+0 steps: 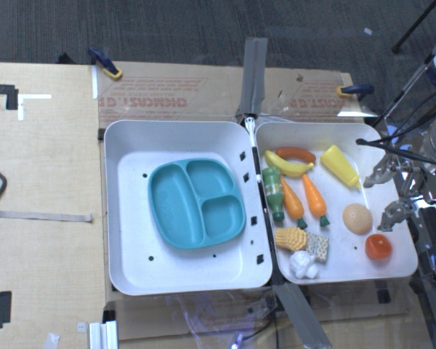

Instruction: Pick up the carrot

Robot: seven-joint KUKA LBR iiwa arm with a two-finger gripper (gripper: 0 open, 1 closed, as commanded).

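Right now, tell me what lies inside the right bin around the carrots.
Two carrots lie mid-bin, beside a green bottle. Above them lie a banana and a yellow block; below, corn; rightward, an egg and tomato. Anything underneath them is hidden.

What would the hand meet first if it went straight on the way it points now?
Probably the egg. The hand points left into the right bin, and the egg lies nearest ahead, though its height is unclear.

Bright, even light from overhead, and both white bins (123, 195) wash out close to pure white, their walls barely shaded. Shadows stay soft and short; the teal divided plate (196, 202) casts almost none. Centre detail is reasonably crisp, though grainy. Purple glare flares along the bottom edge, and the right edge goes blurry and blue-fringed.
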